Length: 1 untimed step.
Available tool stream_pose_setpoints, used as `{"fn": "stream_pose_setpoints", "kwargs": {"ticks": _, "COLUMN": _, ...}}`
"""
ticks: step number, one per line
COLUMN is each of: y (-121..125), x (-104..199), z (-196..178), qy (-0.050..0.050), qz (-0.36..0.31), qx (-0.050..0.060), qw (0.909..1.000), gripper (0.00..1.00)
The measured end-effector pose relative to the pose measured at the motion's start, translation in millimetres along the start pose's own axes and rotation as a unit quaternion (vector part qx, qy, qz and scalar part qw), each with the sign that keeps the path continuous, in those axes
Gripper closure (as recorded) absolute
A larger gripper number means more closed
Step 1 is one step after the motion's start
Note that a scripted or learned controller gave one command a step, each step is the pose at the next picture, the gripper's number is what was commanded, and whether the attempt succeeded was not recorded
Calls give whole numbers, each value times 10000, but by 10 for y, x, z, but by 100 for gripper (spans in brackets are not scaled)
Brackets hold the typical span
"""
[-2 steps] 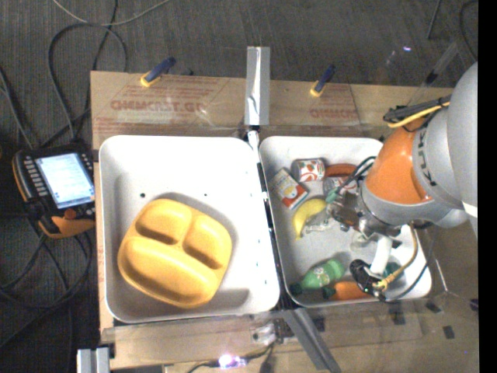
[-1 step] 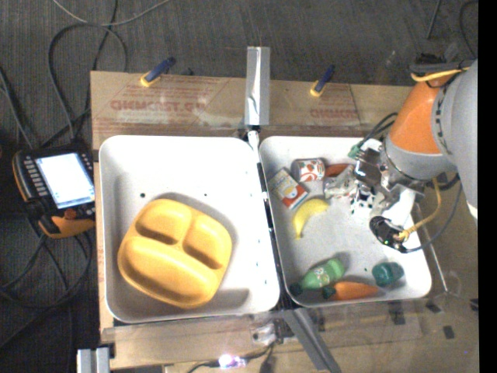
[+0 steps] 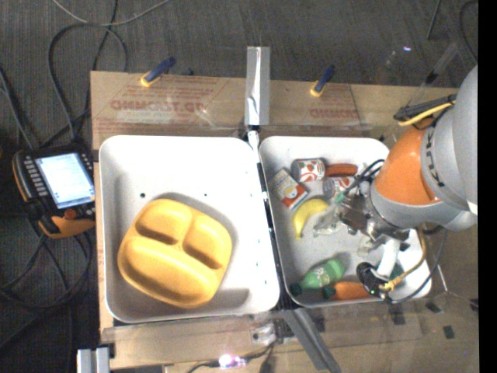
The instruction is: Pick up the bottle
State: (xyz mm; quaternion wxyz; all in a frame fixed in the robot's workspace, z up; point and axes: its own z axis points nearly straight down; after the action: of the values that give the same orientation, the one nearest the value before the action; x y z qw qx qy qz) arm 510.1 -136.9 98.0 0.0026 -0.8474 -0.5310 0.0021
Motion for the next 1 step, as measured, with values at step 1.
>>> {"fn": "stream_pose_setpoints", "kwargs": {"ticks": 1, "y": -26, "x": -234, "z": -456, "qy": -4, "qz": 72, "qx": -8, "qw": 10000, "gripper": 0}}
